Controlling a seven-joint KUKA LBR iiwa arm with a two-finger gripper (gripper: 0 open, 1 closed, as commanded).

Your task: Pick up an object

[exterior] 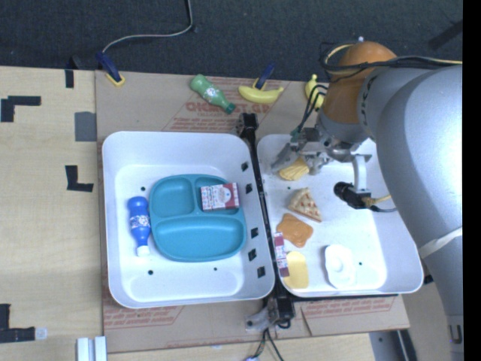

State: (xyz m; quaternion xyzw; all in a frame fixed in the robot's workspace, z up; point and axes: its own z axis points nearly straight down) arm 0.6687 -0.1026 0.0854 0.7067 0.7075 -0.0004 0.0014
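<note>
arm [421,134]: big grey thing coming in from the right, orange band [353,77] up near the wrist, hanging over the back of the right bin

gripper [301,155]: down at the back left corner of the right bin [391,277], right over a yellowish food piece

fingers: honestly can't tell if they're open or closed, it's all a grey blur from where I'm looking

yellow piece [294,171]: sits just under the gripper tip, on the bin floor near the divider. Looks to be touching or almost touching the gripper, but I can't see it between anything

pizza slice [304,203]: just in front of the yellow piece, flat on the floor

orange piece [294,230]: next one forward, near the left wall of that bin

yellow block [297,269]: front of the right bin, beside a thin red-and-white packet [279,253] that lies along the wall

white piece [339,264]: front of the right bin, to the right of the yellow block

left bin [120,156]: holds a blue tray [195,228], with a small red-and-white carton [219,197] on its back right part

blue bottle [138,224]: lying just left of the tray, white cap toward the front

outside the bins: green bottle [211,93] and a banana [260,92] on the cardboard behind them
</note>
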